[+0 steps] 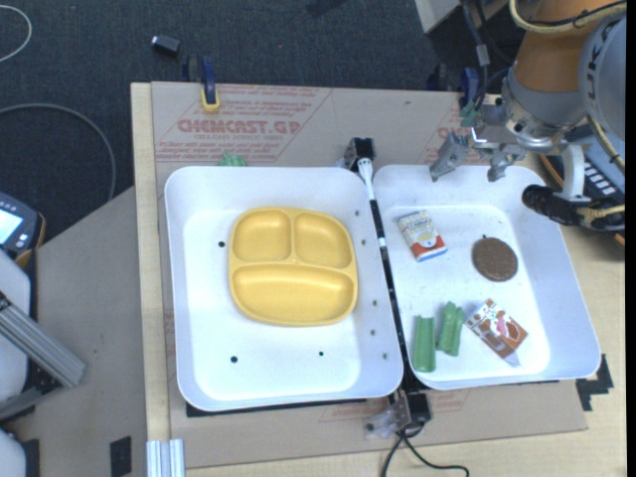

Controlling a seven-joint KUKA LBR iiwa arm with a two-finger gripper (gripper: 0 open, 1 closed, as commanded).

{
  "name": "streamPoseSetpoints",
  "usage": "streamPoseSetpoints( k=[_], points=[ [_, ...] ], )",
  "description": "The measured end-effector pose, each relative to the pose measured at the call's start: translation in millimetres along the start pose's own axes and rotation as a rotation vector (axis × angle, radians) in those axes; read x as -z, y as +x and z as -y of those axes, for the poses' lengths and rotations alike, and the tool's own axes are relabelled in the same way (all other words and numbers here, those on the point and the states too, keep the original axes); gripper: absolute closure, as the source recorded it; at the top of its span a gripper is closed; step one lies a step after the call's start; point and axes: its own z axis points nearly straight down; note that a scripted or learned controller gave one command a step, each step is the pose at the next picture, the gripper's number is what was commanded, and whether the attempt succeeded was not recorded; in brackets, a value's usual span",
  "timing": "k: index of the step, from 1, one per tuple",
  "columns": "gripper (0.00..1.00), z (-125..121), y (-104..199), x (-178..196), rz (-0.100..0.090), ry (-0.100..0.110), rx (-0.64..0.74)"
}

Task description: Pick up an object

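Note:
My gripper (469,159) hangs over the far edge of the right bin (556,266), open, with nothing between its fingers. Below it in that bin lie a small white and red carton (421,236), a round brown disc (494,258), two green sticks (438,334) side by side, and a red and white packet (496,329). All of these sit nearer the camera than the gripper, apart from it.
The left bin (194,296) bears a yellow divided plate (292,264). A black clip (360,152) sits at the far end of the seam between the bins. A black cable and arm hardware (566,202) overhang the right bin's far right rim.

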Motion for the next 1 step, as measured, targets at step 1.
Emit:
streamPoseSetpoints(
  k=[1],
  points=[
    [0.0,48.8,-2.9,-127.9,-0.004,-0.001,-0.005]
  ],
)
